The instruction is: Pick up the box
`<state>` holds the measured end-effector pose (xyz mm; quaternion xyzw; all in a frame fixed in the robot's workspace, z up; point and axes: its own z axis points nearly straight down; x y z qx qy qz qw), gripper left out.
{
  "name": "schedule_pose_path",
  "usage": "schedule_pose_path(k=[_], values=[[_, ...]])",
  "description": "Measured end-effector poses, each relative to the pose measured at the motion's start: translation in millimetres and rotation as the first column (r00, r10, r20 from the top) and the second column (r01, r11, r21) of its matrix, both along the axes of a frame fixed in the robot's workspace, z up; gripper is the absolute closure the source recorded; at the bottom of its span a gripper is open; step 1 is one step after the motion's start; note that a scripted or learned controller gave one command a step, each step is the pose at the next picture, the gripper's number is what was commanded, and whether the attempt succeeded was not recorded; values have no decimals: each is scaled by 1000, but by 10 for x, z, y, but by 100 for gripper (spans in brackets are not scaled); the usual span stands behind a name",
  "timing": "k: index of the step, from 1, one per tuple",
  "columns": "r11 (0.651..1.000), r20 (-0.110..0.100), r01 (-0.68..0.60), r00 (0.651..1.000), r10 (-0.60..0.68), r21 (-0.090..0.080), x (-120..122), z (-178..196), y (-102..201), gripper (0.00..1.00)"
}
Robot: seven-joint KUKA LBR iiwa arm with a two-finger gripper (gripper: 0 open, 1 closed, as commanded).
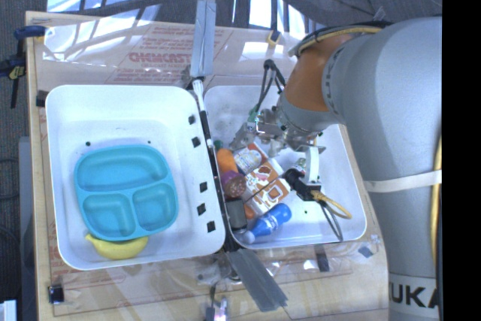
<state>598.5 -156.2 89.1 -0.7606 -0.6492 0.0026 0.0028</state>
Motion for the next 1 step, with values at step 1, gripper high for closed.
schedule_pose_path(k=[1], values=[[993, 4, -120, 993, 120, 0, 505, 13, -247, 0]])
